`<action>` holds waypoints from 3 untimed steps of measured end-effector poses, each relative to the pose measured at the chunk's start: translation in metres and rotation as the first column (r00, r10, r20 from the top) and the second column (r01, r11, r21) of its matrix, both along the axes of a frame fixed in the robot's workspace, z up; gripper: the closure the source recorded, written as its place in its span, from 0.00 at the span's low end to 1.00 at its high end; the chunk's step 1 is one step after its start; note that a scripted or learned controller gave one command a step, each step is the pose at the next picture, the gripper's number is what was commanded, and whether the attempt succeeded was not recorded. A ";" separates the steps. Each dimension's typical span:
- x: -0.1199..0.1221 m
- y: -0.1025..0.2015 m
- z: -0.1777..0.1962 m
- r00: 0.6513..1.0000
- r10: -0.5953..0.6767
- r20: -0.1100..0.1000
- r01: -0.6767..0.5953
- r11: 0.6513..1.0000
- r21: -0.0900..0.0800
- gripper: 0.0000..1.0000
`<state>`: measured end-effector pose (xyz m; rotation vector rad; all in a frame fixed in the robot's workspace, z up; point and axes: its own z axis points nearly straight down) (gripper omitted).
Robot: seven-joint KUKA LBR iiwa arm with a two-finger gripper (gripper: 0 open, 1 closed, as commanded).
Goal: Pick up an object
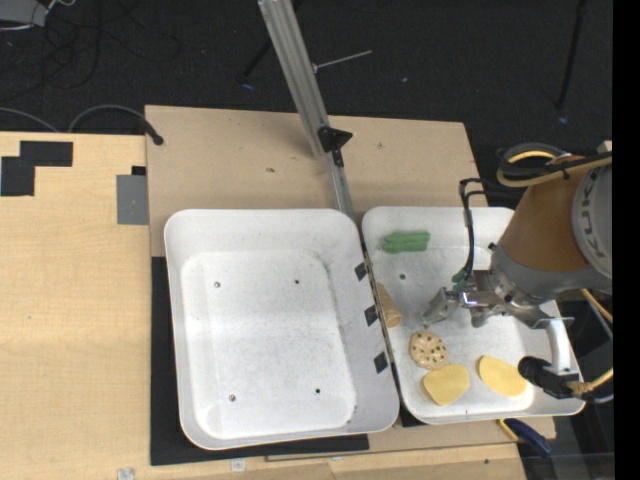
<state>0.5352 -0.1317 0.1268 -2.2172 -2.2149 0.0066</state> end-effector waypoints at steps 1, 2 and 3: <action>0.001 0.000 -0.035 1.000 -0.001 0.008 0.001 1.000 -0.002 0.00; 0.000 -0.001 -0.024 1.000 -0.007 0.007 0.007 1.000 -0.001 1.00; 0.001 0.000 0.018 1.000 0.001 0.009 -0.001 1.000 -0.002 1.00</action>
